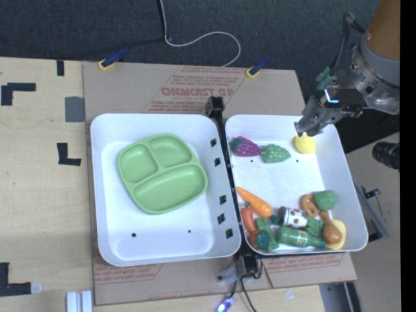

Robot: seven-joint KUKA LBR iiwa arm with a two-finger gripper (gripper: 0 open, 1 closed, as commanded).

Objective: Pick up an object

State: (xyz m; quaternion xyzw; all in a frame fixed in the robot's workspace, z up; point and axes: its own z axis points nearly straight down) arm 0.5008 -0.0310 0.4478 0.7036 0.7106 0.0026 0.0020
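From my overhead feed, the counter [39, 174] carries two white bins: the left bin [104, 174] holds a green plate [162, 173], the right bin [338, 168] a scatter of toy food. My hand [311, 127] hangs over the right bin's far corner, just above a yellow lemon [305, 144]; I cannot tell how its grip is set. I judge the pick not yet made, since everything lies in the bin, so closing and lifting remain.

Small yellow lemon [305, 144], right bin's [338, 174] far corner, unheld
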